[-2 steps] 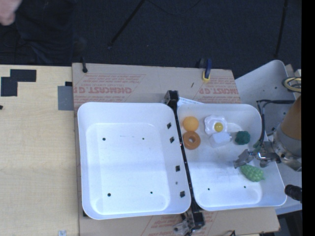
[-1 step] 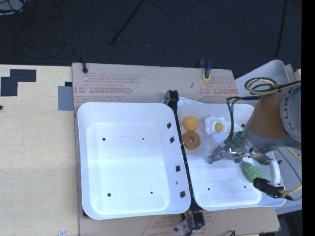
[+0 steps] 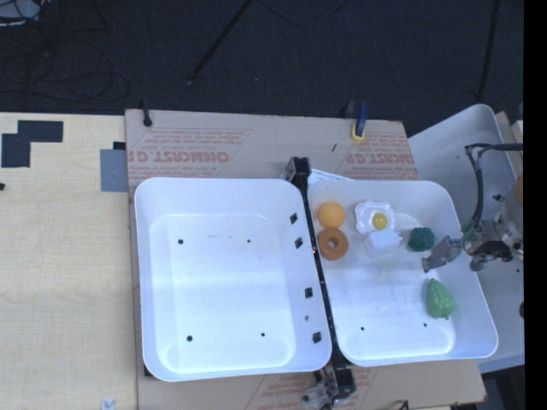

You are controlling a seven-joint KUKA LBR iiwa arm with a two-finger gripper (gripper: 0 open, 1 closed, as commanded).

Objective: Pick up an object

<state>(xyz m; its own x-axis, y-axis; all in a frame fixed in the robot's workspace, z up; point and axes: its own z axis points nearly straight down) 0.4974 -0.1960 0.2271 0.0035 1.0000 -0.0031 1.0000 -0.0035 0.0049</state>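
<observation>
Hovering at the right bin's [image 3: 468, 338] right edge, the gripper [image 3: 440, 254], jaw state indeterminate, sat between 2 green objects: dark one [image 3: 420, 239] up-left, lighter one [image 3: 439, 299] just below.

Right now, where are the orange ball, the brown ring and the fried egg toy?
orange ball [image 3: 331, 214], camera view, centre of its top.
brown ring [image 3: 332, 244], camera view, its right band.
fried egg toy [image 3: 379, 221], camera view, the yolk.
</observation>
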